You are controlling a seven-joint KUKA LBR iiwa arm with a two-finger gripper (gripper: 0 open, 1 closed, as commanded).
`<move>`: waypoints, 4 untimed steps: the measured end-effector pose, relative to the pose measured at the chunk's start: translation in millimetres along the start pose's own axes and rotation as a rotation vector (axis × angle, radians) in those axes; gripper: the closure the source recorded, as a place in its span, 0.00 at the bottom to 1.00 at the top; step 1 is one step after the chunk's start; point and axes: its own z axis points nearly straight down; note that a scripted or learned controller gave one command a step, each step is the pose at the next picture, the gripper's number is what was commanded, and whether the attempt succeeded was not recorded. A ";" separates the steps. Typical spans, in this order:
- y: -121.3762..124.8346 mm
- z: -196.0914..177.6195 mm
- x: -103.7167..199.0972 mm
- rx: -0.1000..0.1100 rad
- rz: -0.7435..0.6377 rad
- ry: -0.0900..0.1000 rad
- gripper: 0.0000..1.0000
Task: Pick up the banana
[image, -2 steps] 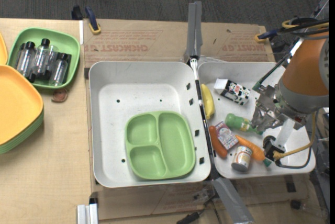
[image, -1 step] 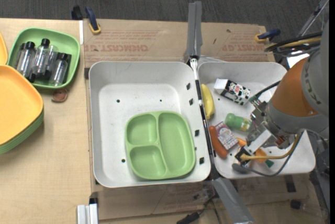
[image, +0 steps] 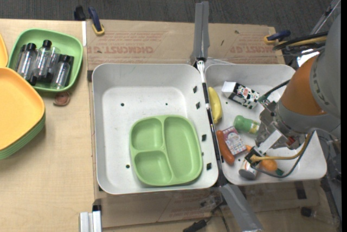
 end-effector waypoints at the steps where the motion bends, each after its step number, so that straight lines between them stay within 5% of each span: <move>1: -15.0 16.5 -8.8 0.001 -0.020 0.000 1.00; 2: -17.0 15.8 -6.5 0.000 0.181 0.002 1.00; 4: -21.2 17.0 -5.3 0.003 0.039 -0.002 1.00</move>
